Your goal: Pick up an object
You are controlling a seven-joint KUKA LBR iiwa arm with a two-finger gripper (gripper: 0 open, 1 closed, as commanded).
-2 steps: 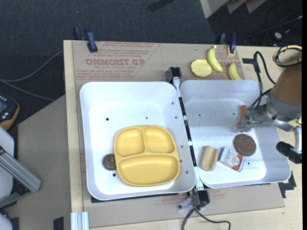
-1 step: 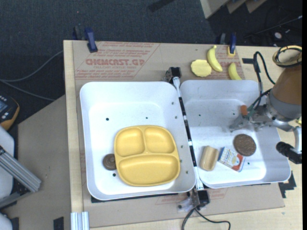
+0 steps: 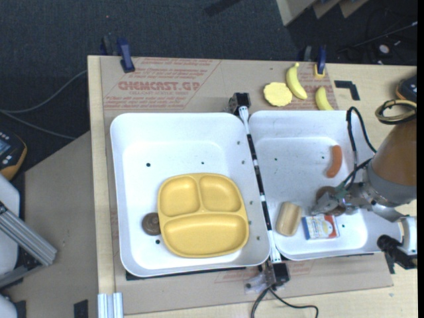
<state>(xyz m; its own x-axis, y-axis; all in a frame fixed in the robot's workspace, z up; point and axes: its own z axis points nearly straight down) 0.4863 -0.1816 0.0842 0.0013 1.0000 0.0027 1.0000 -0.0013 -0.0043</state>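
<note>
Low over the right bin (image 3: 291,126), the gripper (image 3: 326,201) hangs near that bin's front right part, the grey arm (image 3: 397,171) reaching in from the right with its orange band above the wrist. Its tip is small and dark against the white floor, so whether it is spread or closed cannot be told, and nothing can be seen caught in it.

Just below the tip, perhaps touching it, lies a small flat packet (image 3: 320,227) with blue, white and red print. To the left of the packet, near the wall between the bins, a tan roll-shaped piece (image 3: 288,218) lies on the floor. An orange-red sausage-shaped item (image 3: 334,161) lies up and slightly right of the tip, apart from it.

The left bin (image 3: 132,177) carries a yellow divided tray (image 3: 201,214), with a brown round object (image 3: 152,224) tucked against its left edge.

On the bench (image 3: 159,85) behind the right bin sit two yellow bananas (image 3: 297,81) and a yellow round piece (image 3: 277,94).
</note>
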